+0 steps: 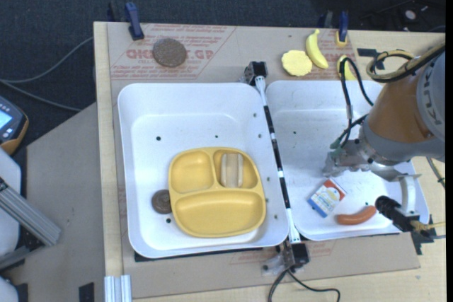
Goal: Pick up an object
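In the right bin [304, 109] a small white, blue and red carton [327, 198] lies near the front. An orange-red sausage [356, 216] lies just right of it, by the front wall. My gripper [340, 156] hangs low over the bin floor, a little above and right of the carton and apart from it. The grey arm with its orange band [398, 108] covers the bin's right side. In the left bin [141, 117] stands a yellow divided plate [212, 212] with a pale bread-like piece [231, 170] in its upper right compartment. A brown disc [161, 201] lies by the plate's left edge.
On the bench behind the bins lie a brown cookie [169, 51], a yellow banana [316, 49] and a yellow round piece [297, 63]. Blue clamps [132, 18] hold the board's back edge. A black cable [348, 92] loops over the right bin beside the arm.
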